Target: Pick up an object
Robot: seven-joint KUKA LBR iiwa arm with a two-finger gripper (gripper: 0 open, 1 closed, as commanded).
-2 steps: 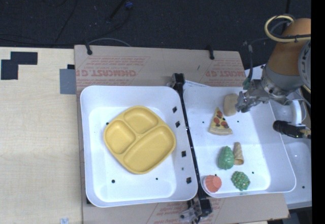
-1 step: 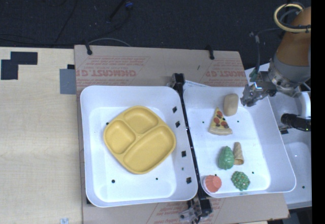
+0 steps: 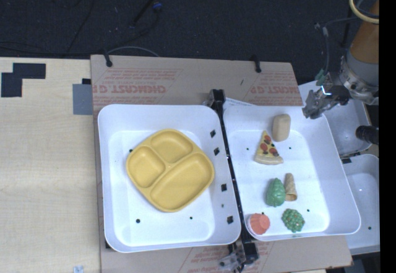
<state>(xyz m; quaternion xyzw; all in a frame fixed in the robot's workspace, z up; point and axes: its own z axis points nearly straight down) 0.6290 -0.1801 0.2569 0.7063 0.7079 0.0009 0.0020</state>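
Note:
The right bin (image 3: 337, 169) holds several toy foods: a tan bread roll (image 3: 281, 127), a pizza slice (image 3: 268, 148), a green leafy piece (image 3: 275, 192) beside a small tan cone (image 3: 289, 186), a green broccoli-like piece (image 3: 293, 220) and a pink round piece (image 3: 259, 223). My gripper (image 3: 317, 103) hangs at the bin's far right corner, above its rim, to the right of the bread roll and apart from it. Nothing shows between its fingers.
The left bin (image 3: 117, 203) holds a yellow divided plate (image 3: 171, 169). A black divider (image 3: 226, 166) runs between the two bins. Cardboard lies under both bins. The arm's orange band (image 3: 365, 43) rises at the right edge.

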